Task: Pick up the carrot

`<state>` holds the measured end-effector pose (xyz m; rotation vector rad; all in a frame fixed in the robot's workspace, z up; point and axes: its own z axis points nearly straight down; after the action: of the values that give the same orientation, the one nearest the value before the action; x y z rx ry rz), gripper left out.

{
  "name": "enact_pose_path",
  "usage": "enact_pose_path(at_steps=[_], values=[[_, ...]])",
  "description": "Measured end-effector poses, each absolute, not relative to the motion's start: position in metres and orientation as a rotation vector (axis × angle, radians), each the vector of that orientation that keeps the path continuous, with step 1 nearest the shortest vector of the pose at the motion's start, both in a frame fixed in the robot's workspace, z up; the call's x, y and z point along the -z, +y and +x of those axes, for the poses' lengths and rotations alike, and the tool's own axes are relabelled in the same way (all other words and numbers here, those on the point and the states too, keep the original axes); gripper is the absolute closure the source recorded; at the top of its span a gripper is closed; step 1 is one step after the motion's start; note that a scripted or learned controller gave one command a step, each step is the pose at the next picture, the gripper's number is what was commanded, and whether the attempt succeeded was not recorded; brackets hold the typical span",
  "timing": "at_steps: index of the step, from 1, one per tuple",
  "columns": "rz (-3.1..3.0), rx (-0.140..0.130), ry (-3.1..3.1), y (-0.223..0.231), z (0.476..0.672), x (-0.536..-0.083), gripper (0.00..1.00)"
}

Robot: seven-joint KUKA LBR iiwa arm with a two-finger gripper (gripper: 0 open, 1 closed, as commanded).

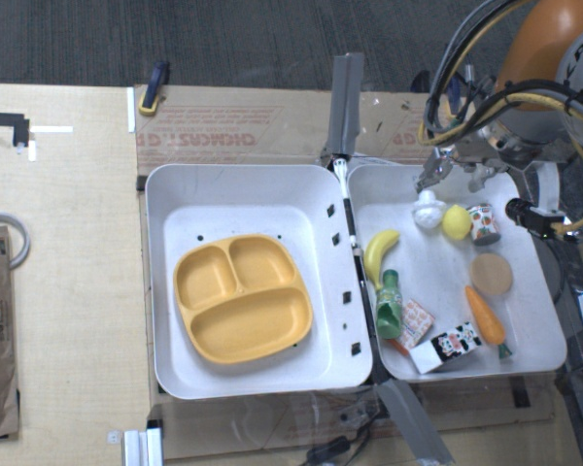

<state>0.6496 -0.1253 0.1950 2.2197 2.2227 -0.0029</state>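
Filling the left bin (pixel 165 289) is a yellow divided plate (pixel 243 297). In the right bin (pixel 549 343), the carrot (pixel 486 320) lies at five o'clock, untouched. At twelve o'clock the gripper (pixel 435 170) hovers, fingers slightly apart, above a white ball (pixel 427 214).

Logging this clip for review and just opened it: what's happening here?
A robot arm reaches in from the right over the right bin, its pincer at the bin's far edge, just above a white ball. The carrot it should pick up lies untouched nearer the front, beside a milk carton. A lemon, banana and brown round piece lie between. The left bin holds a yellow divided plate.
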Motion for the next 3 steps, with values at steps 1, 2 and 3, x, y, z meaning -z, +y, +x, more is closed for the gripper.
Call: enact_pose_path(at_steps=[1,2,3], values=[[2.242,0.005,2.2,-0.184,0.619,-0.147,0.0],[2.376,0.003,2.057,-0.174,0.603,-0.134,0.0],[2.575,0.005,1.804,-0.158,0.506,-0.09,0.0]])
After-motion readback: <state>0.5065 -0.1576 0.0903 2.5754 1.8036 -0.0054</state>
